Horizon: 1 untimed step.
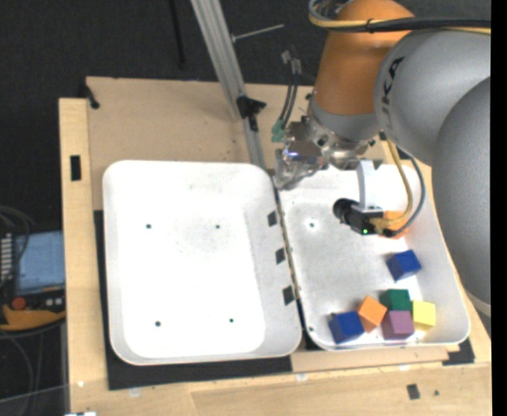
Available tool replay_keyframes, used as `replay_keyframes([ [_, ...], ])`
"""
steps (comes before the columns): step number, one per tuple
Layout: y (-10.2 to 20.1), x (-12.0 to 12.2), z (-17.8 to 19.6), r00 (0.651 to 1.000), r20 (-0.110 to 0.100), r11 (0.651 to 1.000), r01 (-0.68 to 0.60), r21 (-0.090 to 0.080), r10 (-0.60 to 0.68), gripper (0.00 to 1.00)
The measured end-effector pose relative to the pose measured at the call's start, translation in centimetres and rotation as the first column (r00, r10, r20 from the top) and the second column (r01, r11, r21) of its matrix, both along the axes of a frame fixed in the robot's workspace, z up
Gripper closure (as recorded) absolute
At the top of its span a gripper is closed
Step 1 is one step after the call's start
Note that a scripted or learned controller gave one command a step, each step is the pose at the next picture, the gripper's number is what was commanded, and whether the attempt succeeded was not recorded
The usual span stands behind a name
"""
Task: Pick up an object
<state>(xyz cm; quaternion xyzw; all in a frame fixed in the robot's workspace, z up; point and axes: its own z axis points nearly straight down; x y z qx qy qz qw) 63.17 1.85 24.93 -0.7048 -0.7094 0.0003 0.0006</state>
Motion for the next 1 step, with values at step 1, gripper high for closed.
replay_keyframes([
  [1, 5.61, -0.64, -1.24, 1.000, -0.001, 1.000, 0.000, 0.000, 0.000, 1.00],
])
